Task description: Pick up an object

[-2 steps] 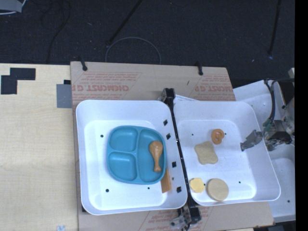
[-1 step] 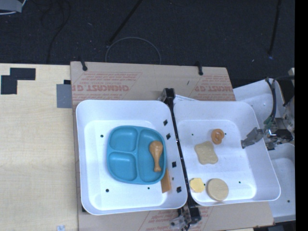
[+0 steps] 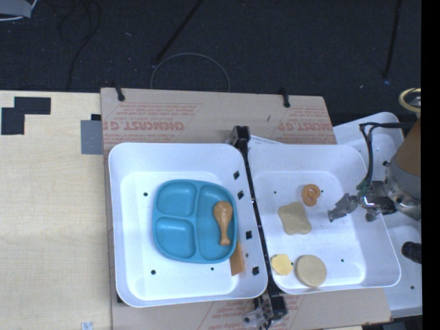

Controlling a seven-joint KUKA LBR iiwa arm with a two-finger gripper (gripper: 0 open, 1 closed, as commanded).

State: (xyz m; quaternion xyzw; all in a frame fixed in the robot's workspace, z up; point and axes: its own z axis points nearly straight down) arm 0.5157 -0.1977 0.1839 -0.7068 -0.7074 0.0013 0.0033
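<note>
dark carpet floor point(image 3: 275, 33), loose cables point(image 3: 185, 19), pale wooden bench point(image 3: 48, 205)

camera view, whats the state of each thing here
gripper: over the right bin, holding nothing
blue tray: flat in the left bin
drumstick: lying on the tray
orange ring: loose in the right bin
beige piece: flat, untouched
yellow disc: flat
tan disc: flat, beside the yellow disc

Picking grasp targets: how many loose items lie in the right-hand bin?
4. An orange ring toward the back, a beige slab mid-bin, a small yellow piece and a cream disc at the front. None look hidden behind the gripper.
</note>
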